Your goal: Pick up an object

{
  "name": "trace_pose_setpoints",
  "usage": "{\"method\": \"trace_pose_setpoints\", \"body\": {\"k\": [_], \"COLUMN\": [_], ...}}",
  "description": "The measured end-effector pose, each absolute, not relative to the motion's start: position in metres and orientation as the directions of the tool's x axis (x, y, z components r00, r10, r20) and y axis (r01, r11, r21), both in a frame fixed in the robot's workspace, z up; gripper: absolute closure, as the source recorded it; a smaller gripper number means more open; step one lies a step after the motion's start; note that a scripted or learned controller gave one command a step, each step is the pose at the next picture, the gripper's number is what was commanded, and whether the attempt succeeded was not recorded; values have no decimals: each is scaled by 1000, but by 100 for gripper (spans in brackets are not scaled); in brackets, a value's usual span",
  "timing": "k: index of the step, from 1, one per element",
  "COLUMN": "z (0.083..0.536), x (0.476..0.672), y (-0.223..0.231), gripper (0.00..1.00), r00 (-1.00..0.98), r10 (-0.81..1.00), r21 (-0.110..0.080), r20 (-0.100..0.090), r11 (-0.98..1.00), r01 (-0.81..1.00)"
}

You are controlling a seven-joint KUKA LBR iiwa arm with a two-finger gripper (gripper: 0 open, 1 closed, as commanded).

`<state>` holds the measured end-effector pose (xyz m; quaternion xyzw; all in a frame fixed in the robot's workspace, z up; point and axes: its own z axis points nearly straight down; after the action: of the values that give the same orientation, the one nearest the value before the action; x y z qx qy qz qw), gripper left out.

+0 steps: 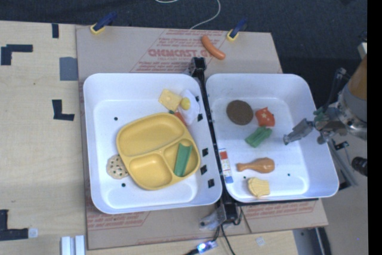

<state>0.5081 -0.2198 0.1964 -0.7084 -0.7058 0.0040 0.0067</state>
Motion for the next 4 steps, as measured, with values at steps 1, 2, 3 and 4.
{"method": "trace_pose_setpoints", "body": {"k": [1,2,3,4], "z": [204,156,111,83], "x": [511,507,504,504], "y": [-219,-210,-212,-211], "gripper": [0,0,0,0], "r00": [-1,-1,-1,-2], "r10": [1000,1000,1000,1000], "r21": [-2,-5,-6,-2], "r20": [0,1,1,-1], "r11": [1,1,1,2], "r01": [1000,1000,1000,1000]}}
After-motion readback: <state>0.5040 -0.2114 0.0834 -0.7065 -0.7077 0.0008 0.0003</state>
